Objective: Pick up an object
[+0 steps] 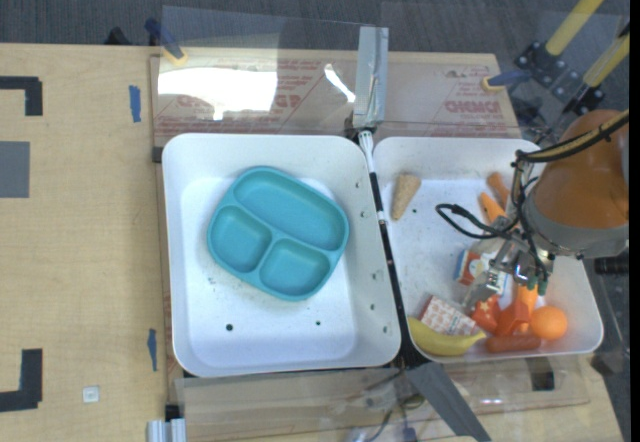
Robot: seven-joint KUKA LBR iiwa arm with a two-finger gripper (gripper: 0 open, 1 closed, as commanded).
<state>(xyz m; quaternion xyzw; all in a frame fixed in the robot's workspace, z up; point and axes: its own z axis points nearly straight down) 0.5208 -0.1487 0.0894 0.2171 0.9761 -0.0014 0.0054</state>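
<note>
On the worktop [70, 230], the left bin [190, 230] holds only a teal divided plate [278, 232]. The right bin [430, 260] has a pale cone [404, 194] near its top edge and, lower down, a banana [443, 338] beside a heap of orange toys [520, 318]. The gripper [497, 275] hangs over that heap, seemingly at the reaching stage; next it must settle on one piece. I cannot tell its state, as cables blur it.
</note>
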